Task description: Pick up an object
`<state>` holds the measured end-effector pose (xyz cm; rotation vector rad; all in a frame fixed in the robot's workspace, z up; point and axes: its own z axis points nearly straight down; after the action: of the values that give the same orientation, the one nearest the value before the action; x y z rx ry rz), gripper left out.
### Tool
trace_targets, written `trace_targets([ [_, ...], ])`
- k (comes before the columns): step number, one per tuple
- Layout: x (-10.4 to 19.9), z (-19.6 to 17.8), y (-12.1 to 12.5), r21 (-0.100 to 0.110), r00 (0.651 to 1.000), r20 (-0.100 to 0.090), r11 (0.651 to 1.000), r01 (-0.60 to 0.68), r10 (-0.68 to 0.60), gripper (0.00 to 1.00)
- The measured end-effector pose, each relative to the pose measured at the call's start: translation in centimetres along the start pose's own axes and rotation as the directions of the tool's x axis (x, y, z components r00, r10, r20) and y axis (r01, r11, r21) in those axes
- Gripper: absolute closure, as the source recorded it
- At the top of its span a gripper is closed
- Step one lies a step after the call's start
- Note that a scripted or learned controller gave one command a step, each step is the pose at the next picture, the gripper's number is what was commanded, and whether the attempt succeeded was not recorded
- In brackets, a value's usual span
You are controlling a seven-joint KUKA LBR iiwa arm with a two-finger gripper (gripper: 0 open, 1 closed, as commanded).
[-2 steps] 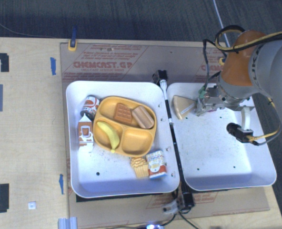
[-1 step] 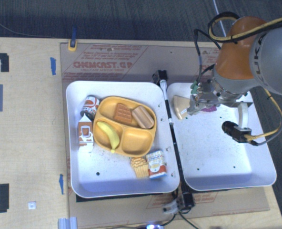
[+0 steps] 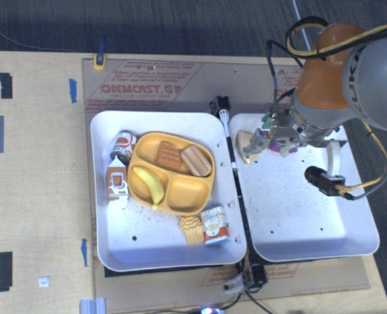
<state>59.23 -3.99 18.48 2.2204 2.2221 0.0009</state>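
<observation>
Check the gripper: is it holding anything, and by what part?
Cannot be told. The gripper sits over the right bin beside a beige object at its upper left corner, but the view doesn't show that object between its fingers.

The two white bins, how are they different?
The left bin holds a yellow divided plate with toy food, plus small packets beside it; the right bin shows mostly bare white floor. The arm's end effector sits over the right bin's upper left corner, while nothing reaches over the left bin. Both are shallow, white and round-cornered.
</observation>
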Motion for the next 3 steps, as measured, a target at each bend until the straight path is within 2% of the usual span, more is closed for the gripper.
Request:
trace_targets([
  [1,-6.3,4.1,-0.4,0.003,1.000,0.000,1.000,-0.002,0.002,0.00],
  [2,-5.7,9.3,5.6,0.007,1.000,0.001,1.000,-0.001,0.001,0.00],
  [3,-5.8,8.4,5.5,0.010,1.000,0.001,1.000,-0.002,0.002,1.00],
])
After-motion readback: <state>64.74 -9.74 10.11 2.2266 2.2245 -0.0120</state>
